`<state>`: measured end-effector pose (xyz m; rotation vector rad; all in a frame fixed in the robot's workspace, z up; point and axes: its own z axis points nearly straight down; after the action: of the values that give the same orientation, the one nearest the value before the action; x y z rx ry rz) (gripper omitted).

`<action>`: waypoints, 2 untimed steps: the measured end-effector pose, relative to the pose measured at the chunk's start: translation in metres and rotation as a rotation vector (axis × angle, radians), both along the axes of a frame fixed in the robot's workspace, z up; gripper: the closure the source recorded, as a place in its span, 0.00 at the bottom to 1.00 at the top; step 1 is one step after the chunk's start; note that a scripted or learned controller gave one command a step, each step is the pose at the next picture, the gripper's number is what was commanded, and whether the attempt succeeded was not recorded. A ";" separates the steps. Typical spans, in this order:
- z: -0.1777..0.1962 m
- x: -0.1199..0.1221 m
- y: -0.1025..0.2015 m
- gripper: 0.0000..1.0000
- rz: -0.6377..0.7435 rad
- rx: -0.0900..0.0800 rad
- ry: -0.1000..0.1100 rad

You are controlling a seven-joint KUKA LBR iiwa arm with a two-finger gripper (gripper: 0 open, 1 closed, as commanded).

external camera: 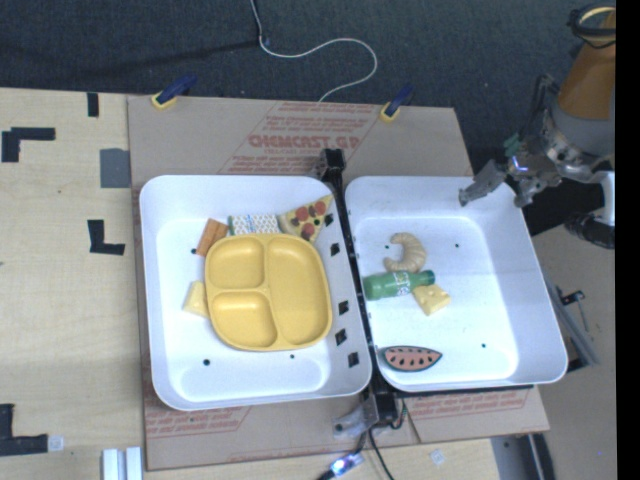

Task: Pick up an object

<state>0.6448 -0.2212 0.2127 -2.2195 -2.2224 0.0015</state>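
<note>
The grey arm with its orange band reaches in from 3 o'clock, wrist bent down over the upper right corner of the right bin. Its gripper sits at the bin's rim; whether it is released or clenched I cannot tell. The croissant lies in the right bin, well apart at the gripper's 8 o'clock, curving from 12 toward 7 o'clock. Just below it the green bottle lies flat, long axis 3 to 9 o'clock, touching a cheese wedge. A watermelon slice rests at the bin's 6 o'clock edge.
</note>
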 end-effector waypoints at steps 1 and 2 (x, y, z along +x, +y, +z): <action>-0.065 0.001 -0.001 0.00 0.001 0.000 0.006; -0.116 -0.009 0.005 0.00 0.002 0.000 0.005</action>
<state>0.6362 -0.2160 0.0967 -2.2154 -2.2217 0.0071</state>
